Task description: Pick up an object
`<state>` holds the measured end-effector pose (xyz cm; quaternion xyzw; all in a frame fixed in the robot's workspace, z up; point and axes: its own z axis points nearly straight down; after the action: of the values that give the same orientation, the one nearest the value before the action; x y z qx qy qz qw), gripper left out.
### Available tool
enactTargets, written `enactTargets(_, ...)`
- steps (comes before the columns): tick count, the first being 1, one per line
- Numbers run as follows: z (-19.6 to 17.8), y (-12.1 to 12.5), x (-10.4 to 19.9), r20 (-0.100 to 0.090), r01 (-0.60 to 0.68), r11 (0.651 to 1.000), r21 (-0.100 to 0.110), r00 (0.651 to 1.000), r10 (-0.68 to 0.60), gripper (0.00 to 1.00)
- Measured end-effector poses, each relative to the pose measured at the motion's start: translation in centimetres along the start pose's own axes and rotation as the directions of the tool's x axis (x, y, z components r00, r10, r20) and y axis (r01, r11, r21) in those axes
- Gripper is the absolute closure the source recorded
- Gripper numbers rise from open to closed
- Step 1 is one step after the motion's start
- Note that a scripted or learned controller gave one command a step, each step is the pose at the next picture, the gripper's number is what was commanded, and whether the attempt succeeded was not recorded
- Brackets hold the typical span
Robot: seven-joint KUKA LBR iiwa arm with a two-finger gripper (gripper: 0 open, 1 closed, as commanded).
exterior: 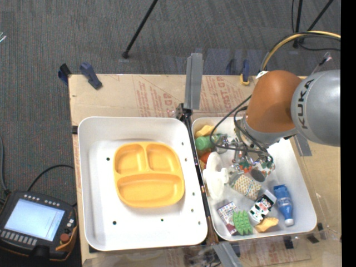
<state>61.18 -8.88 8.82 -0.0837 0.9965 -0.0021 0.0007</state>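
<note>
The hand [251,163] hangs low over the cluttered right bin [303,196]; whether it is open I cannot tell. Best settle squarely on one item, perhaps the patterned pouch [246,184], clear of its neighbours.

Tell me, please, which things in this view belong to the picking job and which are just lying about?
Belongs to the job:
tool, down in the right bin
blue bottle
green studded block
black-and-white cow toy
white cup
green ball

Just lying about:
yellow divided plate in the left bin
teach pendant
blue clamp
</note>
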Motion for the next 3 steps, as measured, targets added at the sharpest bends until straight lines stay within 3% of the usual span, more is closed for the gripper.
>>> enactTargets(1,-1.1,-0.3,-0.1,0.004,0.002,1.0,0.008,1.0,-0.002,1.0)
enactTargets(2,0.2,-1.4,-2.9,-0.006,-0.235,0.972,-0.004,0.972,0.235,1.0)
enactTargets(3,0.6,-1.5,-2.0,-0.046,-0.236,0.972,-0.001,0.971,0.235,0.0)
